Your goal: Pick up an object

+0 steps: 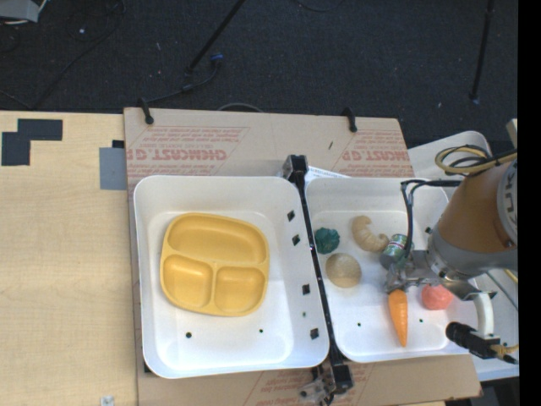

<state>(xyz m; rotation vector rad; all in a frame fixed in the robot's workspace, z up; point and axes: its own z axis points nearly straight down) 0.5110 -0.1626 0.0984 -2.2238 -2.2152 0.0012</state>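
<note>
A dark carpeted floor with loose black cables fills the far side, and nearer lies the pale wooden worktop (59, 252) with a sheet of brown cardboard (254, 146) spread under two shallow white bins set side by side. The left bin (152, 328) holds a yellow divided tray (215, 263) with three compartments, lying flat near the bin's middle. A black divider strip (308, 260) runs between the bins.

The right bin (363, 332) carries the small things. A dark green lump (326, 240) sits close to the divider, and just below it rests a round beige ball (343, 270), the two nearly touching. A curved tan piece (367, 233), shaped rather like a croissant, lies to the right of the green lump. An orange carrot (398, 315) lies in the near part of the bin, its thick end toward the arm and its tip pointing to the near rim. A pink object (436, 297) sits beside the carrot, partly covered by the arm.

The arm (473, 222) reaches in from the right, its orange band hanging over the bin's right side. The end effector (397, 265) is low between the tan piece and the top of the carrot, crowded by both; whether its fingers are apart or together cannot be told, and nothing is seen clamped between them.
</note>
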